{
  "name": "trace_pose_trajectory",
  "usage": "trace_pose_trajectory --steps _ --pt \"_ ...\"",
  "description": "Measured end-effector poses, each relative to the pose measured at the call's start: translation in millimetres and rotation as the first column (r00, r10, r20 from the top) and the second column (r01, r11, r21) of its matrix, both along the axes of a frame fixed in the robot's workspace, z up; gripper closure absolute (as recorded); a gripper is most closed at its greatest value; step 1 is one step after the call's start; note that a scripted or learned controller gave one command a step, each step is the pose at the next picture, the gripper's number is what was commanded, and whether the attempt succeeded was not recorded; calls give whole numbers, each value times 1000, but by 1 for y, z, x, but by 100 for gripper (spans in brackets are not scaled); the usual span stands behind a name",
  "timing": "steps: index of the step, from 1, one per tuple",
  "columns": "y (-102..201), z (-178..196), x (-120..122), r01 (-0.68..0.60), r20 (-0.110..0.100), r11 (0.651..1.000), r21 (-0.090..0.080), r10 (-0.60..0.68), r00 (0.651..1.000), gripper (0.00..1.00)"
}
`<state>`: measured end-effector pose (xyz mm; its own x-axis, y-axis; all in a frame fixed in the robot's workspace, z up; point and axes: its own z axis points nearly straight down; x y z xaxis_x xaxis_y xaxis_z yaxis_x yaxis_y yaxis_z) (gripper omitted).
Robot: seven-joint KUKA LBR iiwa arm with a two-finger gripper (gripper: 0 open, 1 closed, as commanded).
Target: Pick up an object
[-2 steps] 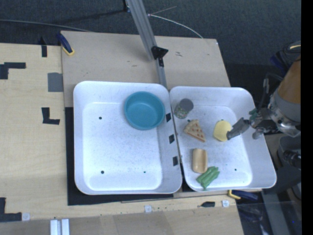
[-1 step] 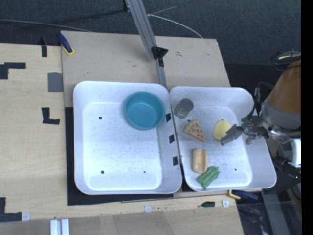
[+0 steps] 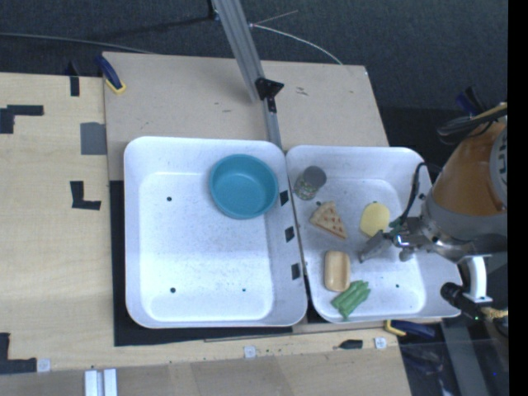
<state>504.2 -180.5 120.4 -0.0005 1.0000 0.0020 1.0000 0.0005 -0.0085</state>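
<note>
Reaching into the right bin [image 3: 412,159], nothing lifted yet. All objects sit on the bin floors, so the pick itself is left to do.

Right bin contents: yellow ball [image 3: 374,218] near the middle, wedge of cheese or pizza [image 3: 330,220] just left of it, grey cup [image 3: 310,182] up by the divider, tan bread roll [image 3: 336,271] lower down, green vegetable [image 3: 351,298] just below the roll at the front wall. Left bin [image 3: 157,304] has a blue bowl [image 3: 242,186] in its upper right corner.

Gripper [image 3: 373,248] is low over the right bin, below the ball and right of the roll, near both but apart from each as far as I can see. Too dark and small to resolve whether the fingers are apart or together, so I cannot tell. Nothing visible between them.

Arm [image 3: 466,192] comes in from the right edge, orange band over the bin's right wall, wrist angled down and leftward toward the bin centre.

Likely targets by proximity: ball or roll. Judgement: early stage, approach only, grasp and lift both outstanding.
</note>
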Motion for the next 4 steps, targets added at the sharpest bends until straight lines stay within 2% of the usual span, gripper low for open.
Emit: trace_pose_trajectory --steps 1,2,4 --pt "0 -32 0 0 8 1000 -4 0 1000 0" --pt "-2 -19 1 0 13 1000 -8 0 1000 100" --pt "-6 101 0 -1 12 1000 -4 1 1000 100"
